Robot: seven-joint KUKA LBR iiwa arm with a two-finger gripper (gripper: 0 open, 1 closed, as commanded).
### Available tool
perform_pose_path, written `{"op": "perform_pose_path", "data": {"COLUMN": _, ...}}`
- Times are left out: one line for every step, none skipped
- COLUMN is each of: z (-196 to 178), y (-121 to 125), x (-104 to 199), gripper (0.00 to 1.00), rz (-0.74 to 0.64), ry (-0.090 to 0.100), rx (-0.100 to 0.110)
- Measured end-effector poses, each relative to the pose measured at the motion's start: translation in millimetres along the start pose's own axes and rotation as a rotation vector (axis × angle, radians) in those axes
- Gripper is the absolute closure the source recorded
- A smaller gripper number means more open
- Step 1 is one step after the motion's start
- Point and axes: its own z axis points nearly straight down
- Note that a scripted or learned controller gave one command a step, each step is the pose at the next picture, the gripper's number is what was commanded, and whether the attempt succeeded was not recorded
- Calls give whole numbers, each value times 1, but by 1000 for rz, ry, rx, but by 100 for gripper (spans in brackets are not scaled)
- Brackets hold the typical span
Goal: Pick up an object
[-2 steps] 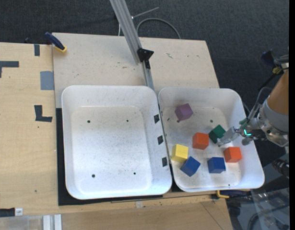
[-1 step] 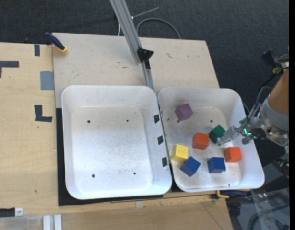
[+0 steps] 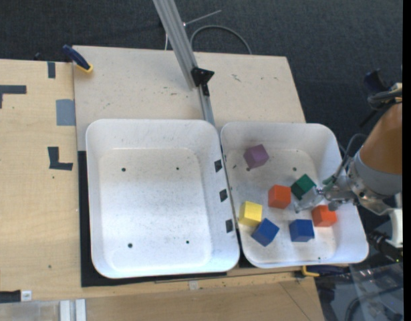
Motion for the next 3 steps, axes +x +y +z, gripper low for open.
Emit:
{"op": "perform_pose_path", "data": {"z": 36, "y": 6, "x": 0, "gripper": 0, "rz": -1, "ry": -11, "rx": -27}}
{"op": "perform_pose_path", "data": {"z": 41, "y": 9, "x": -2, "gripper": 0, "rz": 0, "ry": -15, "rx": -32}}
{"op": "perform_pose_path", "data": {"z": 32, "y": 10, "x": -2, "gripper": 100, "rz": 0, "ry": -16, "rx": -34}}
